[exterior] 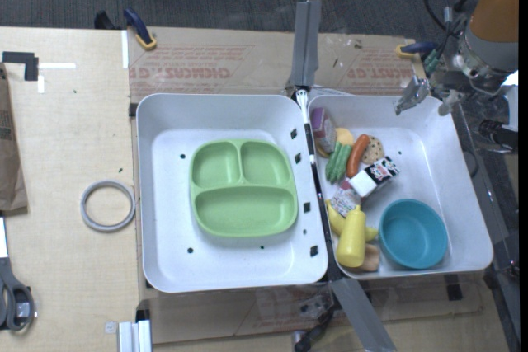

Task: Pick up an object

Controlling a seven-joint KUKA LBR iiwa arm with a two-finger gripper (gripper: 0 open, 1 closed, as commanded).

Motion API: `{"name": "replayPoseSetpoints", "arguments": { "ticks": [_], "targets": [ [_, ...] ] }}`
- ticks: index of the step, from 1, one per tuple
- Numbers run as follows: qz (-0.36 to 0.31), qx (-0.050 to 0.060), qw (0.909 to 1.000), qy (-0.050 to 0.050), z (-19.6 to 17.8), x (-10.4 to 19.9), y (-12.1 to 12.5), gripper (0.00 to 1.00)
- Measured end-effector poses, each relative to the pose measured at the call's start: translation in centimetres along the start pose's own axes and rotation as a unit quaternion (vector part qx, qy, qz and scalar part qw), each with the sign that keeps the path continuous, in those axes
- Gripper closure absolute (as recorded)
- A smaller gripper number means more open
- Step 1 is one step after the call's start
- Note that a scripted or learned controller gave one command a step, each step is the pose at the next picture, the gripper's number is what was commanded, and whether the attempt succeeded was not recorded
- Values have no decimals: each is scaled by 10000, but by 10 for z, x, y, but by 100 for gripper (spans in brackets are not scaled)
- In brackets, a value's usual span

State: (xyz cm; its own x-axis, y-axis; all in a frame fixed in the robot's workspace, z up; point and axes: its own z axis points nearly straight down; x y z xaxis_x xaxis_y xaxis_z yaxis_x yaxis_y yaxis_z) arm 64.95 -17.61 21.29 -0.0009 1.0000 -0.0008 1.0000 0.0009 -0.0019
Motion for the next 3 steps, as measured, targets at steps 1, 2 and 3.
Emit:
{"name": "replayPoseSetpoints", "arguments": {
  "ticks": [1, 2, 3],
  "targets": [
    [-827, -10, 9966, 0, 119, 50, -27, 0],
    [-807, -12, 9967, 0, 110, 49, -27, 100],
    [-409, -12, 9992, 0, 21, 151, 10, 100]
  ]
}}
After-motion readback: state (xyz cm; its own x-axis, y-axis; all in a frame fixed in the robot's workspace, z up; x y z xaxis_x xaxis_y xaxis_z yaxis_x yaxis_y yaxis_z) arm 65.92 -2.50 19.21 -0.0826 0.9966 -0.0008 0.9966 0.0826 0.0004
